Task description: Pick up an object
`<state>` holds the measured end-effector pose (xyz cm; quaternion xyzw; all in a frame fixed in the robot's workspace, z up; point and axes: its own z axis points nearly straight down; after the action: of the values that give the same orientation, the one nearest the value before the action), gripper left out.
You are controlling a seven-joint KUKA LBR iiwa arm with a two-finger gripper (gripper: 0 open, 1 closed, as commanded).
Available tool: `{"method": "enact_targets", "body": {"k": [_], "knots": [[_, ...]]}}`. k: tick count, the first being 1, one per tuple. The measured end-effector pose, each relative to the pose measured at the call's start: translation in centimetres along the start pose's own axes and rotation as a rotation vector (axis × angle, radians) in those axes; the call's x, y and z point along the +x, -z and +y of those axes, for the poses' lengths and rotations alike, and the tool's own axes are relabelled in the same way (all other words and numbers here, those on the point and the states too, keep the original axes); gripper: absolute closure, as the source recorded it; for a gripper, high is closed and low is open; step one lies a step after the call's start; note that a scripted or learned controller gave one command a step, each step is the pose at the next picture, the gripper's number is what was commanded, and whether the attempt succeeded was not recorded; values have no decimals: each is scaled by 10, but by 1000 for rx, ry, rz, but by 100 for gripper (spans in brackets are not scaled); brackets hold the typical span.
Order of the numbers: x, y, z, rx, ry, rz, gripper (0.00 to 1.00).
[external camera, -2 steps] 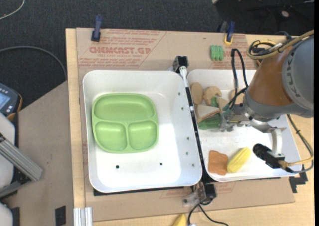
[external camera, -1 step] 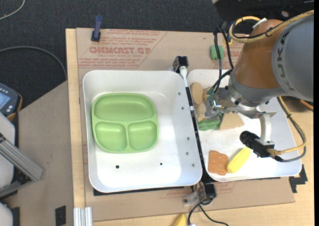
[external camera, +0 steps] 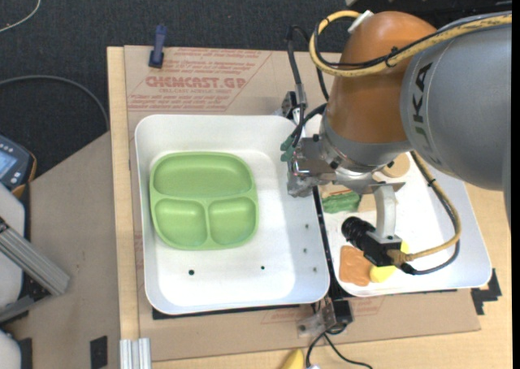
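Hovering over the seam between the 2 bins: arm [external camera: 463,91] is reaching in from the right, w/ orange band [external camera: 378,75] facing the camera. Gripper [external camera: 304,166] is sitting at the left edge of the R bin [external camera: 467,266], just beside the wall it shares w/ the L bin [external camera: 146,197]. Gripper state: can't tell, since the wrist is blocking the view from above.

R bin contents:
- Green item [external camera: 341,197] is lying just beside the gripper, partly tucked under the wrist. It is the closest candidate obj.
- Orange piece [external camera: 349,266] is lying near the front edge, apart from the gripper.
- Tan round thing [external camera: 397,167] is peeking out from under the arm farther back, too hidden to ID.

L bin contents:
- Green plate [external camera: 203,199], 3 compartments, is lying flat, left of center and well apart from the gripper.

Both bins are resting on a cardboard sheet [external camera: 203,75] w/ red print. A blue clip [external camera: 158,46] is sitting at the sheet's back-left edge.
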<state>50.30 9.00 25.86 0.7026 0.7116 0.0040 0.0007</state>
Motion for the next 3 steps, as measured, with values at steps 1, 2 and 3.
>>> {"method": "enact_targets", "body": {"k": [1, 2, 3], "knots": [[7, 117, -22, -7, -8, 0, 100], [-40, -11, -26, 20, -20, -7, 100], [-11, 108, -22, -7, -8, -1, 100]]}}
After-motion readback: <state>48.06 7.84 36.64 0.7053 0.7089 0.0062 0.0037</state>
